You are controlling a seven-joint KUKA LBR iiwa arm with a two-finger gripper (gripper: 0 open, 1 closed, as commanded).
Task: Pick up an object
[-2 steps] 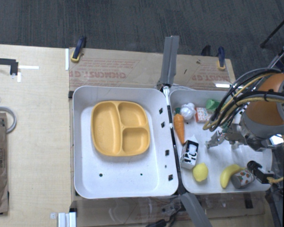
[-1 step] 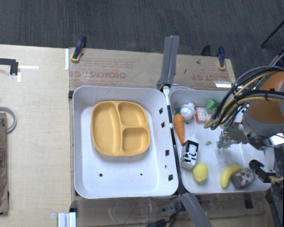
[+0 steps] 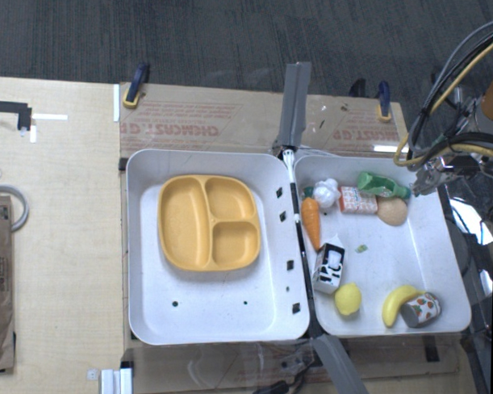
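Two shallow white bins sit side by side on a bench, seen from above. The left bin (image 3: 146,310) holds a yellow divided plate (image 3: 209,223) with three compartments, lying flat towards its far side. The right bin (image 3: 438,263) holds a scatter of toy food. Along its left wall lies an orange carrot (image 3: 311,222), with a white garlic bulb (image 3: 325,192) just beyond it at the far end. Near the far wall are a small red and white box (image 3: 358,202), a green packet (image 3: 382,185) and a tan potato (image 3: 392,211), close together. Nearer, a black and white carton (image 3: 330,268) leans at the left wall beside a yellow lemon (image 3: 348,300). At the near right corner, a banana (image 3: 399,303) touches a small patterned can (image 3: 421,310). The gripper (image 3: 429,178) hangs over the right bin's far right corner, beside the green packet, among cables; whether it is spread or closed cannot be told.
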